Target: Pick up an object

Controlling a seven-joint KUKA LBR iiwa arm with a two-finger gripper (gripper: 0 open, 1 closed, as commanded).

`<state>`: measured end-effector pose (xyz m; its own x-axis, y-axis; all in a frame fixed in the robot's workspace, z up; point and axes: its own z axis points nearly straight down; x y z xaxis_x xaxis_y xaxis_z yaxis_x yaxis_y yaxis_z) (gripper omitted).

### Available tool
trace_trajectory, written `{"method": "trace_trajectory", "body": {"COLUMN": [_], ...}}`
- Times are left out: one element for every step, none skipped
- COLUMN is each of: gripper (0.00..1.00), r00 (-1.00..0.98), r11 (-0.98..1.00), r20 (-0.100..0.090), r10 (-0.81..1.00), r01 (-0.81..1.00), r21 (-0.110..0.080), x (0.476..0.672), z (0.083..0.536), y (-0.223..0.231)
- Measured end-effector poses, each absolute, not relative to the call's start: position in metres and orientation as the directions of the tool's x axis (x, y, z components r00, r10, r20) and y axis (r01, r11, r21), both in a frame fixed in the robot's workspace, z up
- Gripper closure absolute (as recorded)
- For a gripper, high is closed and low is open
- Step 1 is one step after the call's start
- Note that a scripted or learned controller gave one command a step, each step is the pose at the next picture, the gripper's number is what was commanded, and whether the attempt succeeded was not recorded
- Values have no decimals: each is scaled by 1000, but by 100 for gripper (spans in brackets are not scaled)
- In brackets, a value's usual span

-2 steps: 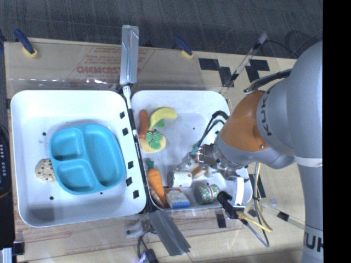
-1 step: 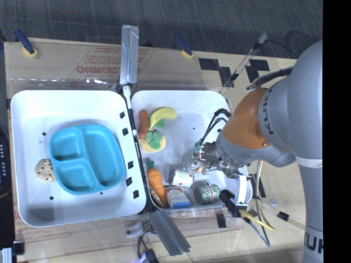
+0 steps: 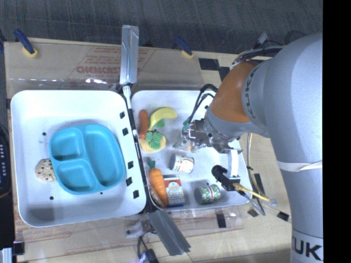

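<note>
From my feed the counter [image 3: 66, 64] is a pale wooden surface with a clear sheet clamped over it, carrying two shallow white bins side by side. The left bin [image 3: 27, 108] holds a blue divided tray [image 3: 85, 158], with a speckled cookie [image 3: 44, 170] lying just beside the tray's left edge.

The right bin [image 3: 164, 100] holds the loose pieces I could go for: a yellow banana [image 3: 163, 115] near the top, a slim carrot [image 3: 143, 122] along the left wall, a yellow-and-green toy [image 3: 153, 141] below the banana, a small white can [image 3: 182, 164] on its side in the middle, a bigger carrot [image 3: 158, 183] touching a small printed carton [image 3: 174, 192], and a green-labelled can [image 3: 209, 193] near the bottom right.

The arm [image 3: 274, 103] reaches in from the right, orange band above the wrist. The gripper [image 3: 189, 136] hangs just above the white can. I think it carries nothing, but its fingers are too cluttered for me to tell whether they are apart or together.
</note>
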<state>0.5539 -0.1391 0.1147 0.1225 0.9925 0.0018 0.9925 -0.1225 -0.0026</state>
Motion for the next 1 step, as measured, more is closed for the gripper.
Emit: {"method": "trace_trajectory", "body": {"gripper": [100], "r00": [36], "r11": [-36], "r20": [2], "r10": [999], "r01": [999], "r21": [5], "x": [586], "z": [212], "y": [-78]}}
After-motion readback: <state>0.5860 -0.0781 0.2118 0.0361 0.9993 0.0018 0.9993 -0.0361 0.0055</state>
